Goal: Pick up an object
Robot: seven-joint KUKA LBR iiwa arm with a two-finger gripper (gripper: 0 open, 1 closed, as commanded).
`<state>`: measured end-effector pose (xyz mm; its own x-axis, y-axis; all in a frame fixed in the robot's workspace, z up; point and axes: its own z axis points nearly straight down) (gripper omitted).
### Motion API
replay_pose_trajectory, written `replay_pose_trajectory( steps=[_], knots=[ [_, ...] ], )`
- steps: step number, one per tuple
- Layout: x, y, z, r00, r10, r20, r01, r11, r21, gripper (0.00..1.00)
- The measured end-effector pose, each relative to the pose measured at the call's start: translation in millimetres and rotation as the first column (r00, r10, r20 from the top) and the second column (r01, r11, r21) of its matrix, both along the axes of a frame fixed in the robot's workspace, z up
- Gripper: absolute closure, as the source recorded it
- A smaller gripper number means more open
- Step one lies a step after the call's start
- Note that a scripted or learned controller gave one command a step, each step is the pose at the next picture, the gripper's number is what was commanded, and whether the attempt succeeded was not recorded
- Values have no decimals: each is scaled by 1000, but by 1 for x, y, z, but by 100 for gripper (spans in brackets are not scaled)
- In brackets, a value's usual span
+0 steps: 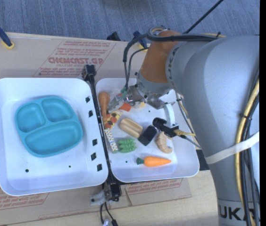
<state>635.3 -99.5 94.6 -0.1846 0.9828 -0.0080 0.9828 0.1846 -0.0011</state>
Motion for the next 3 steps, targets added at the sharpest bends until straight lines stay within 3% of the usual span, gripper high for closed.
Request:
replay_pose_trajectory(
  steps=[1,2,3],
  knots=[
    [22,-14,-1,959,283,1,-283,959,7,0],
    [23,-4,0,911,411,0,-411,911,2,0],
    [-57,-10,0,851,525,3,-525,851,4,0]
  ],
)
